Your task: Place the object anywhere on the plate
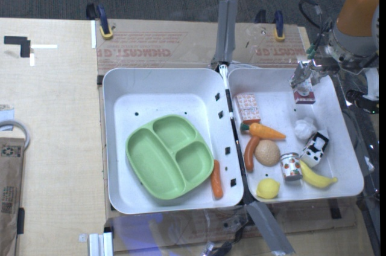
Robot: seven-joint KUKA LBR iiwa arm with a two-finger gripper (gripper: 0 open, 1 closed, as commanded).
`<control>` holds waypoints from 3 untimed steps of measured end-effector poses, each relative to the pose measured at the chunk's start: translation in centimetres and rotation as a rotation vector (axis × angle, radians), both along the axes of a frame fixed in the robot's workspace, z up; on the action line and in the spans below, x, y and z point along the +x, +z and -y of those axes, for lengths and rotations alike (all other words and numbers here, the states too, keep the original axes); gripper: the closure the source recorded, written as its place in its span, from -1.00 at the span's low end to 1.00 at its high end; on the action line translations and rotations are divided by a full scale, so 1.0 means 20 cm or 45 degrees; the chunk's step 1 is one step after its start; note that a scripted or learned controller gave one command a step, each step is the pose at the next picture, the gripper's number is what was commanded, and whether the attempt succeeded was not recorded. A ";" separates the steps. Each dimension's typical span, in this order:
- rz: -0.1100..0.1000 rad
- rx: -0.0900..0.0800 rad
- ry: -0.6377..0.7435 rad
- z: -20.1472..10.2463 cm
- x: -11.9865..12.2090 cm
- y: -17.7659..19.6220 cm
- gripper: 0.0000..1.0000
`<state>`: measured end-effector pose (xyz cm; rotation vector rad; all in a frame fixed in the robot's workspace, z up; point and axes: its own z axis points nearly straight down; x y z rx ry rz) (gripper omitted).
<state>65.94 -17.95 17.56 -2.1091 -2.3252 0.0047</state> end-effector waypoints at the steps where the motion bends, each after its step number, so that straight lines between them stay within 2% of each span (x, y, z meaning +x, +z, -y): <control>1: -0.002 0.001 -0.192 -0.13 -0.25 -0.42 1.00; 2: -0.002 -0.002 -0.484 -0.53 -0.24 0.06 1.00; 3: -0.006 -0.003 -0.381 -0.82 -0.31 0.06 1.00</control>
